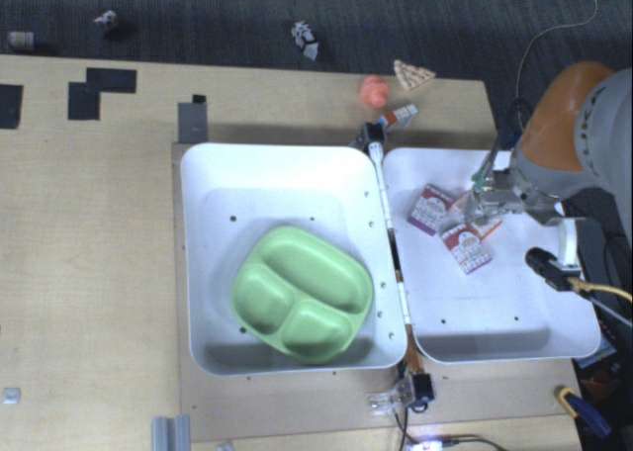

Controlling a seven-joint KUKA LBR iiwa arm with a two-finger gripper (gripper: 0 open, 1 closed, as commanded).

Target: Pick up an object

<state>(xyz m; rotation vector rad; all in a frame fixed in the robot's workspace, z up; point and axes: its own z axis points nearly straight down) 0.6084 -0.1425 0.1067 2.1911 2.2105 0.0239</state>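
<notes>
The gripper (pixel 482 204) hangs over the two small packets (pixel 450 226); finger spacing I cannot tell. Better to centre on one packet.

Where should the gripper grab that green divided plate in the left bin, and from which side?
Likely the green divided plate's raised outer rim, from above, one finger inside a compartment and one outside. It lies flat and looks too wide to span. The edge toward the bin's far-left corner has the most open floor around it.

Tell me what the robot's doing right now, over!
Gripper low in the right bin, over two small red-and-white packets. Grasp unconfirmed. Green divided tray in the left bin, out of the way.
</notes>
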